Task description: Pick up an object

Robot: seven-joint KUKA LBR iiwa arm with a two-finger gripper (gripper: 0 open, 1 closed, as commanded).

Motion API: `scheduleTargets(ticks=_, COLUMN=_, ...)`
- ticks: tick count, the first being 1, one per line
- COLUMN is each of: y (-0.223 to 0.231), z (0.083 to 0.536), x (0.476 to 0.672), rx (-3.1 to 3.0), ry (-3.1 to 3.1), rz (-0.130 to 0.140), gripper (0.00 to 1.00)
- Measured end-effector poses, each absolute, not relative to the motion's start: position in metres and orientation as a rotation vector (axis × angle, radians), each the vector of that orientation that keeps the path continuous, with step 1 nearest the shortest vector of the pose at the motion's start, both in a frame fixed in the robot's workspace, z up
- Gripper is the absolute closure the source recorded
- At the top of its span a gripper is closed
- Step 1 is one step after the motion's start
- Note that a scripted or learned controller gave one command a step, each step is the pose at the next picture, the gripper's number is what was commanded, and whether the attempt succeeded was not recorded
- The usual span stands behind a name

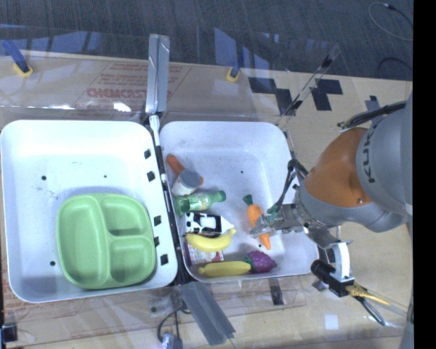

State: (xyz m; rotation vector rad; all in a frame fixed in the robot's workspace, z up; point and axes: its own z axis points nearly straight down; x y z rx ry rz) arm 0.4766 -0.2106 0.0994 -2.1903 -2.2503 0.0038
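The right bin (225,133) holds several toy foods along its left and front sides. A carrot (253,212) with a green top lies near the bin's middle. My gripper (267,225) reaches in from the right and hangs low just right of the carrot, over a small orange piece (265,241). Whether it touches either one is unclear. A purple eggplant (260,261) and a long yellow fruit (224,268) lie at the front wall. A banana (211,240), a black-and-white item (203,222), a green bottle (201,200) and an orange-capped grey bottle (182,174) sit by the left wall.
The left bin (29,158) holds a green divided plate (105,238) at its front. A metal divider (157,78) runs between the bins at the back. The arm's orange band (338,177) and grey body overhang the right bin's right wall.
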Motion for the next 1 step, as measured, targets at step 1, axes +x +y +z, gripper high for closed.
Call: scheduleTargets(ticks=1, y=-0.1331, z=0.191, x=0.4773, rx=-2.345, ry=-2.089, rz=0.002, gripper=1.0)
